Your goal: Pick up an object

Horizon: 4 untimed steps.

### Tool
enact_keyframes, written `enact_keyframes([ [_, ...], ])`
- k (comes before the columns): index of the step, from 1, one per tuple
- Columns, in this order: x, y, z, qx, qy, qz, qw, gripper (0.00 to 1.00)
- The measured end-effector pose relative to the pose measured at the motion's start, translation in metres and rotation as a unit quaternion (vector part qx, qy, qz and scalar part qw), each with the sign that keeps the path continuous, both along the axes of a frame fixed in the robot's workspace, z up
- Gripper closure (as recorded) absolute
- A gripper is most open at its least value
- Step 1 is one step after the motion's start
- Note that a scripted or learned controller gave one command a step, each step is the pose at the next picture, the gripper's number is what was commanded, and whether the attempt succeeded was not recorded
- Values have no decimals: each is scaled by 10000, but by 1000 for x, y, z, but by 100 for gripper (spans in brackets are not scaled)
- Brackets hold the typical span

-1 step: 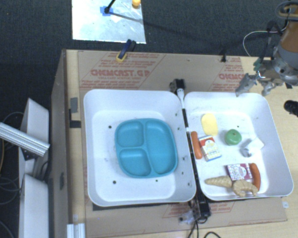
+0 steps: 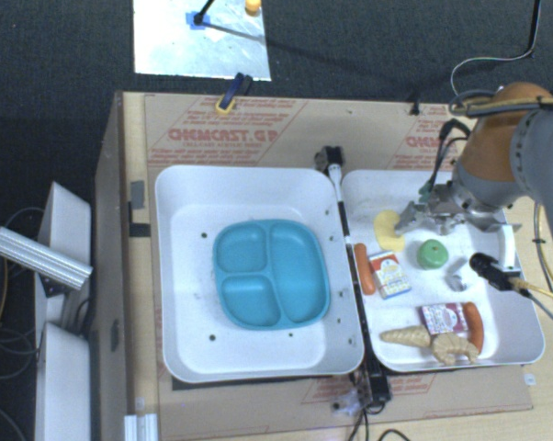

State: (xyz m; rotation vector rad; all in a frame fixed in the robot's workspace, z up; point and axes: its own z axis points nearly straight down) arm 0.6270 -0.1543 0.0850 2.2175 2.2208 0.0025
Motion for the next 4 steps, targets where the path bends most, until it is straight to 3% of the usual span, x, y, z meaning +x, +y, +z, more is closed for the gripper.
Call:
enact_keyframes([
  [1, -31, -11, 0, 2, 13, -2, 10000, 0],
  [2, 43, 24, 0, 6, -3, 16, 10000, 0],
  [4, -37, -42, 10, -2, 11, -6, 10000, 0],
])
